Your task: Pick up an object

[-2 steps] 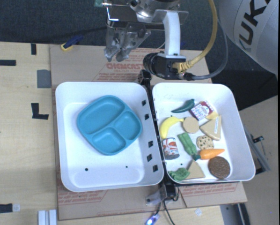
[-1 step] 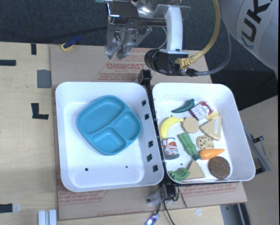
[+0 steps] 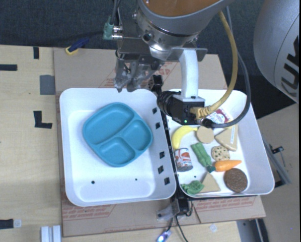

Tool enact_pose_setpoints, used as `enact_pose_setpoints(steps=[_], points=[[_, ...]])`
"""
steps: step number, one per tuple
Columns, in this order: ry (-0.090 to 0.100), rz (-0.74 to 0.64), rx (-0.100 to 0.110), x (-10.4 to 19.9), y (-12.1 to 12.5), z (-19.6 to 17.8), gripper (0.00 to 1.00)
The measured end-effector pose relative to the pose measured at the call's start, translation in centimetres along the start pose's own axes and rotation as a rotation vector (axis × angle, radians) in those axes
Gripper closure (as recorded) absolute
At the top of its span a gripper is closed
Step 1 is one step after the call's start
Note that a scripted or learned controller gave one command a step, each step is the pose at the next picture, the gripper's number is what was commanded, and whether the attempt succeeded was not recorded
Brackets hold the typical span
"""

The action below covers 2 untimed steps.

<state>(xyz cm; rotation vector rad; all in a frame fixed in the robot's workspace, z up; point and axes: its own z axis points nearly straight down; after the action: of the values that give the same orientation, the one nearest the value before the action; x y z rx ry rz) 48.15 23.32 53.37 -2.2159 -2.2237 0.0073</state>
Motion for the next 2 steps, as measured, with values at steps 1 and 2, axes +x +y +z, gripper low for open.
enact_pose_setpoints(steps=[1, 2], points=[[-0.007, 0.003, 0.013, -0.1, 0.1, 15.7, 1.0], [0.01, 0.001, -0.021, 0.0, 0.2, -0.9, 1.0]])
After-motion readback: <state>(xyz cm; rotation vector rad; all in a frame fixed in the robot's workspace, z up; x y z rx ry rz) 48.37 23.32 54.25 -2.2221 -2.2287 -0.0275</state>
